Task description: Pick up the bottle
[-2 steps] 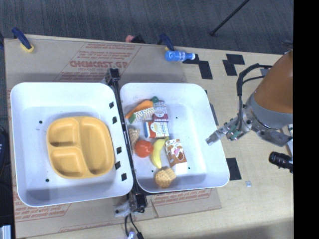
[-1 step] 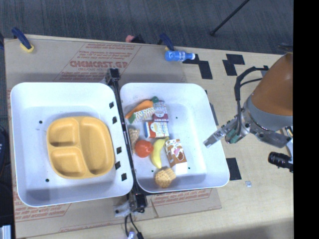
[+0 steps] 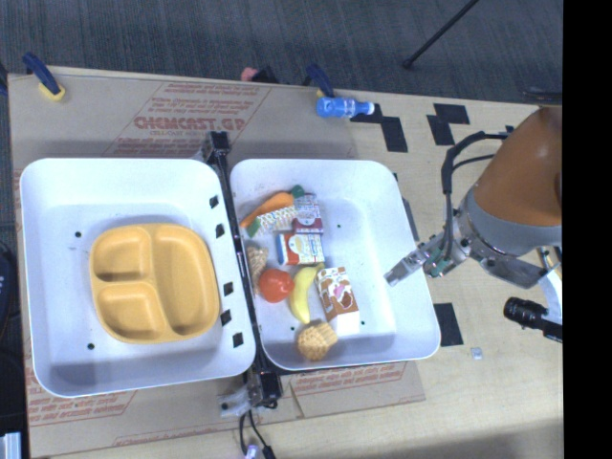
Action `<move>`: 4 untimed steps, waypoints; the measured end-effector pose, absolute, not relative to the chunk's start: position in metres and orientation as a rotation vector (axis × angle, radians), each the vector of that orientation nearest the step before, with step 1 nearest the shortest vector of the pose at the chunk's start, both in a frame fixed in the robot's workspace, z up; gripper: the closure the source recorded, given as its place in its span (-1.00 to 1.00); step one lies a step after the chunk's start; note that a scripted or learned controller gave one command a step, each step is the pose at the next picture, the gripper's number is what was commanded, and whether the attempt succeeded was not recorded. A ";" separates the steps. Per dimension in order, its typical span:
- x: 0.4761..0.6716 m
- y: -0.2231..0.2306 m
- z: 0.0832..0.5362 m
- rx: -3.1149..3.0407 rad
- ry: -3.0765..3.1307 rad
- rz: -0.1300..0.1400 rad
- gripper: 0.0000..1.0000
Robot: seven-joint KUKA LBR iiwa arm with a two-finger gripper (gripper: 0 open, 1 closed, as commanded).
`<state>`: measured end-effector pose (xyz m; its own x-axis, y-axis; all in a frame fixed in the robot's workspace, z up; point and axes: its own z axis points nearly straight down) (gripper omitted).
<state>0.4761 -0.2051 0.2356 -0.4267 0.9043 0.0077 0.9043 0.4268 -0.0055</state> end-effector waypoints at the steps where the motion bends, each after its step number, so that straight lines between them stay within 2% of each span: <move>1: 0.477 -0.211 0.246 -1.606 -2.699 0.001 1.00; 3: 0.476 -0.211 0.238 -1.563 -2.721 0.001 1.00; 4: 0.477 -0.211 0.255 -1.442 -2.792 0.001 1.00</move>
<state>0.4771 -0.2109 0.2550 -0.5787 0.8155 -0.0012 0.8155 0.5787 -0.0004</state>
